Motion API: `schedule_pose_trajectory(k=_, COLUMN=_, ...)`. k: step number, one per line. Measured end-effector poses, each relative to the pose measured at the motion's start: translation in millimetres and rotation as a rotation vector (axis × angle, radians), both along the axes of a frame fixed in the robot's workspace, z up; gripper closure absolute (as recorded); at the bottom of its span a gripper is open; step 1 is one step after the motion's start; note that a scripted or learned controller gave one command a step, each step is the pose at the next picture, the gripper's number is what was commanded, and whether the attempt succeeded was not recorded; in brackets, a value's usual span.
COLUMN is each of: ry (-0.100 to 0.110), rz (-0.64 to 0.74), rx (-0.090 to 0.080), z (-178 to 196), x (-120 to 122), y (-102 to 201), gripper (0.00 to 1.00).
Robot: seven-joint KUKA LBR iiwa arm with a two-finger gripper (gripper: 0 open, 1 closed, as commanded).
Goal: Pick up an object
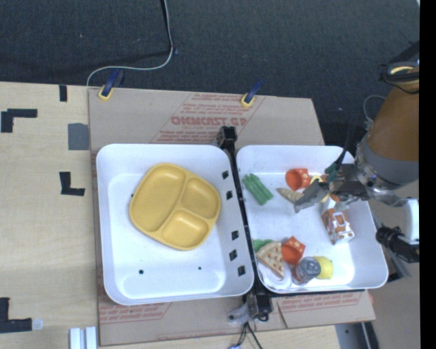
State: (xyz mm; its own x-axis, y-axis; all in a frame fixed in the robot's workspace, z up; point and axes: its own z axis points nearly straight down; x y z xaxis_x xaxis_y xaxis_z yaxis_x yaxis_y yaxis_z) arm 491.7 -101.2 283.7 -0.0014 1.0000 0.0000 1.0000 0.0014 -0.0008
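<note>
Where bins [112,272] sit paired, one yellow tray [176,205]

Desk [41,225] is light wood-grain w/ black tape marks near its left edge: an L shape [67,184], a bar [18,118], a grey square patch [78,135], more black marks at the bottom-left corner. A brown cardboard sheet [204,119] w/ red printed lettering lies flat on the desk, held at its far edge by two clamps, one yellow [107,87], one blue [251,94]. Beyond the desk's far edge, dark blue-grey carpeted floor [272,41], w/ a thin white cable [146,65] curving across it and a black cable [166,20] running off the top. Light is even, no hard shadows.
</note>
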Motion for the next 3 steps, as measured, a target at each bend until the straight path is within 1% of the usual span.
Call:
schedule_pose_trajectory(k=1, ry=0.015, rz=-0.005, rx=0.002, z=-167, x=-12, y=-33, gripper=0.00)
schedule_pose_trajectory(k=2, ry=-0.008, rz=0.000, rx=-0.005, z=-143, x=74, y=-87, gripper=0.00)
schedule_pose_trajectory(k=3, ry=-0.003, rz=0.003, rx=0.004, z=-197, x=151, y=-110, gripper=0.00)
